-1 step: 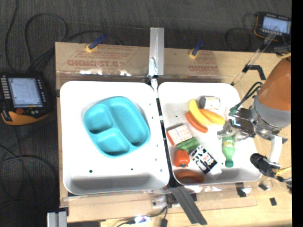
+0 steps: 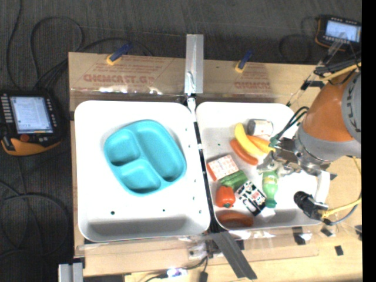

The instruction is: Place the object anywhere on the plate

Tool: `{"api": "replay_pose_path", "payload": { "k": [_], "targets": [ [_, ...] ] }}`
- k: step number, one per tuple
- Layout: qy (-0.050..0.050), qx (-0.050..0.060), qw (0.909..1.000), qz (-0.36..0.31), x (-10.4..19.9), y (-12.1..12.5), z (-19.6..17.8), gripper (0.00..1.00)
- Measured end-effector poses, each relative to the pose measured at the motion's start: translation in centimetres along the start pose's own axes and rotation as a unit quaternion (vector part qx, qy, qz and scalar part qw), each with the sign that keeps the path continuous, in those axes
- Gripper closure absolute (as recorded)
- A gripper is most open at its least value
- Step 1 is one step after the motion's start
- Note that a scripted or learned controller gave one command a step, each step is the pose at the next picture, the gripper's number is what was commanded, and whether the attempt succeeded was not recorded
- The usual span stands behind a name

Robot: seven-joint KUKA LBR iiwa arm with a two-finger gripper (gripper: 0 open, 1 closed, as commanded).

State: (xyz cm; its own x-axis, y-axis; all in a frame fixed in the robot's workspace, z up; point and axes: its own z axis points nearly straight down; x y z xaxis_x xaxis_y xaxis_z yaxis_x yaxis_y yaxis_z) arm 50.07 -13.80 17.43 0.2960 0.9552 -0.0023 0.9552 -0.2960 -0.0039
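I see the arm reaching in from the right over the right bin (image 2: 282,111), with the gripper (image 2: 275,168) low among the clutter at that bin's middle. I cannot tell from this angle how the pincer stands; the wrist body hides it.

A green bottle (image 2: 270,187) lies directly under the gripper and I judge it the likely target, though nothing shows it held. Crowded round it are a black-and-white patterned box (image 2: 252,196) touching its left side, a green vegetable (image 2: 234,178), a red pepper (image 2: 225,196), a pink checked card (image 2: 222,167), a banana (image 2: 244,140) lying on an orange carrot-like piece (image 2: 245,151), a small tin (image 2: 260,126) at the far side, and a dark red item (image 2: 235,218) at the near wall.

The blue divided plate (image 2: 144,155) sits alone in the left bin (image 2: 94,216), well apart from the gripper and across the divider between the bins.

Risks, as I assess them:
- The bottle is round and slick-looking; a grip off its middle may let it roll or squirt out.
- The patterned box, touching it, may be nudged or caught alongside.
- A weak hold could drop the piece at the divider on the way across.
- A release near the plate's raised rim may let the bottle roll off into the bin.
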Motion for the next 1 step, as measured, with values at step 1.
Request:
{"api": "replay_pose_path", "payload": {
  "k": [1],
  "targets": [
    [0.001, 0.000, 0.9978, -0.066, 8.42, -1.92, -0.88, 1.00]
  ]
}}
